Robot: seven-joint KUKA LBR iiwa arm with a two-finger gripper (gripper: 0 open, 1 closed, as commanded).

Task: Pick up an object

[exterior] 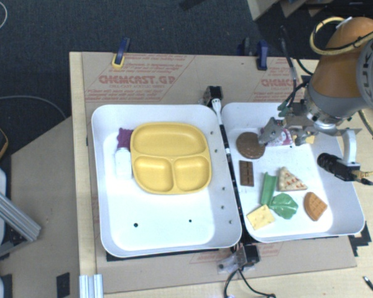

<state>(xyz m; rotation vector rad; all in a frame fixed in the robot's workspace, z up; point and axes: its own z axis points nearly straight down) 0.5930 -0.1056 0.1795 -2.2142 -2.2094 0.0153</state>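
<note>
The grey two-finger gripper point(275, 132) hangs low over the right shallow white bin point(342, 222) — just beside a round brown cookie point(250, 145) — its jaw state perhaps narrow, though I cannot tell.

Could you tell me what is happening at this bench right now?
The arm's gripper hovers low in the right bin, beside the round brown cookie. Toy foods lie nearby: pizza slice, chocolate bar, cheese wedge. The left bin holds a yellow divided plate.

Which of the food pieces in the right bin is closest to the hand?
The round brown cookie, at the bin's upper left. It lies right beside the hand; the other pieces sit lower in the bin.
</note>
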